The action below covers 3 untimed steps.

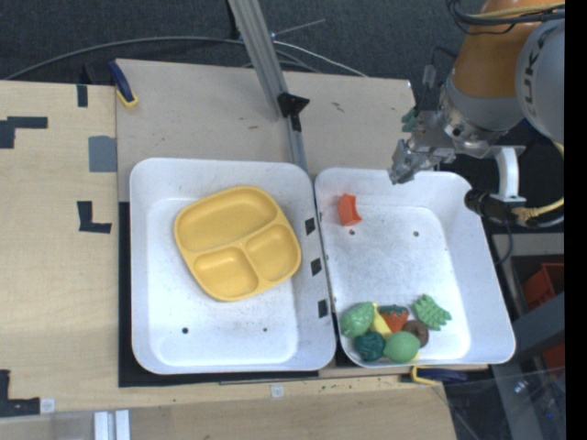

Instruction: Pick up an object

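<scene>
Two white bins [151, 246], speckled with dark flecks, sit on the tan wooden table [55, 273], which bears black and grey tape patches. The left bin carries a yellow divided plate [237, 242]. In the right bin, an orange block [348, 210] lies at eleven o'clock, and green, red, yellow and brown toy foods [393, 326] cluster at six o'clock.

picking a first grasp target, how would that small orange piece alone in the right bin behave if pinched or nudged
The orange piece looks small and blocky, so probably light and stiff. Lying apart on the right bin floor, it may slide rather than roll when nudged.
</scene>
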{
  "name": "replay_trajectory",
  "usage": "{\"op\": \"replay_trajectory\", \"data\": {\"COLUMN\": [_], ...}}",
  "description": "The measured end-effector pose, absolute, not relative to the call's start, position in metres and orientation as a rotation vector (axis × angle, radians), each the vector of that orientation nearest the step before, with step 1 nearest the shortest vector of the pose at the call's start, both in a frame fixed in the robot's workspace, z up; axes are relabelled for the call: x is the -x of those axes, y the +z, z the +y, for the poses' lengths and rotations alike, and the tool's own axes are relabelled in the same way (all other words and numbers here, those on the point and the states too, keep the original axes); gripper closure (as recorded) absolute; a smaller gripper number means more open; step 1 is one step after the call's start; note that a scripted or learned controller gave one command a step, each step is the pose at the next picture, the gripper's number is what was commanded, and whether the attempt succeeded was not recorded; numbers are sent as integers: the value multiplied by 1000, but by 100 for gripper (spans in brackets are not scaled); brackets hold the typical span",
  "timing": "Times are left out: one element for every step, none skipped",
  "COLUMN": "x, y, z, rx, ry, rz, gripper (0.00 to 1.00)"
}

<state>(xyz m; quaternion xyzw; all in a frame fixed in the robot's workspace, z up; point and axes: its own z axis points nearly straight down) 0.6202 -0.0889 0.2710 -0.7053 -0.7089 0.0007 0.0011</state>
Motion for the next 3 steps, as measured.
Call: {"op": "replay_trajectory", "data": {"x": [-625, -633, -637], "y": [270, 264, 238], "z": [-41, 4, 54], "rx": [2214, 2214, 2212], "ry": [1, 1, 4], "rz": [-2227, -2227, -2226], "gripper": [100, 100, 100]}}
